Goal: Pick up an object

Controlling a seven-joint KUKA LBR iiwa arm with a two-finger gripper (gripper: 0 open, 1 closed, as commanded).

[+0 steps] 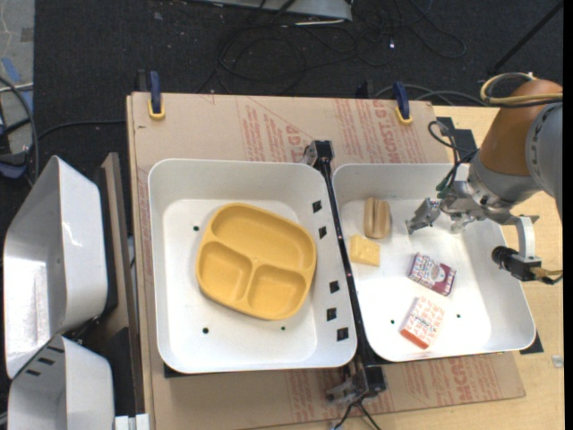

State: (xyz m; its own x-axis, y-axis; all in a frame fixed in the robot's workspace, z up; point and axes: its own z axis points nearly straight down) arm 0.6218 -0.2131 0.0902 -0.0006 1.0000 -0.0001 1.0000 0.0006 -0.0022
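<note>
Nearest the lens in the right bin (515,330) lies a flat orange-and-white packet (423,321), then a purple carton (432,273), a cheese wedge (364,252) and a bun (377,218). My gripper (428,218) hangs beside the bun, fingers spread, gripping nothing. A smooth yellow divided plate (255,260) sits in the left bin (170,267).

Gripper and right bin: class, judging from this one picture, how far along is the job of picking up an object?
Done: the arm has reached over the right bin, its gripper beside the hot dog. In hand: nothing visible between the fingers. Left: the grasp and the lift. The hot dog, cheese wedge, purple carton and red-and-white carton all lie on the bin floor.
</note>
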